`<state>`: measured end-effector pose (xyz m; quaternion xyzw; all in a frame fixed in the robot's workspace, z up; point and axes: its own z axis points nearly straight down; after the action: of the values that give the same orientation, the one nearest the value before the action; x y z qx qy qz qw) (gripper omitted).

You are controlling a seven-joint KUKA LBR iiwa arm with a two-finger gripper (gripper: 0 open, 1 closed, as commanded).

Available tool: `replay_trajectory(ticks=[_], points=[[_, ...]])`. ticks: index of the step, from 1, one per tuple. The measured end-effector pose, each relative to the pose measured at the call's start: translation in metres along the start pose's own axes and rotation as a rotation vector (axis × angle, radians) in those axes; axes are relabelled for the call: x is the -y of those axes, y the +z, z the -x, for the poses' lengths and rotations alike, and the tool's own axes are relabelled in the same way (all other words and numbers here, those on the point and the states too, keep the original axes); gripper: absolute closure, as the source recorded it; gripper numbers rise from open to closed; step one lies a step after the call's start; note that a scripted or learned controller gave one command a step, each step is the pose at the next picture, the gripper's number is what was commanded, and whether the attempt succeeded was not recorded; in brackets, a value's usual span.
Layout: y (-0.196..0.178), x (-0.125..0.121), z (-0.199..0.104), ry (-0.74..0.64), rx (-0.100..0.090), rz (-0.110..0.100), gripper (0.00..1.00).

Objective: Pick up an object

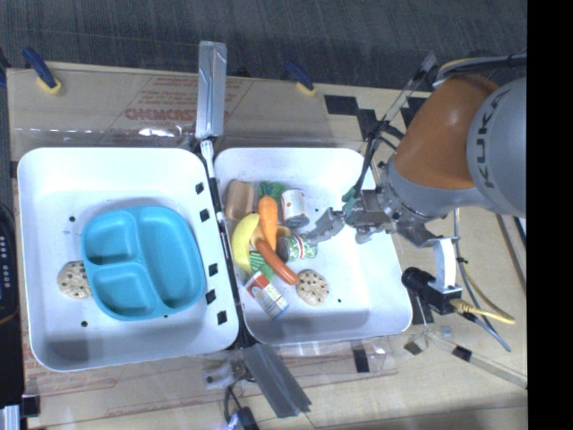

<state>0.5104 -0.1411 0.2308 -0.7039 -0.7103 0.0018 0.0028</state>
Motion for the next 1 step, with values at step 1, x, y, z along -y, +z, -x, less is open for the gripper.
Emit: replay_trajectory(ticks=[1], points=[[0.1394,-0.0441,-0.011,-0.025,0.001,0.005,0.0]])
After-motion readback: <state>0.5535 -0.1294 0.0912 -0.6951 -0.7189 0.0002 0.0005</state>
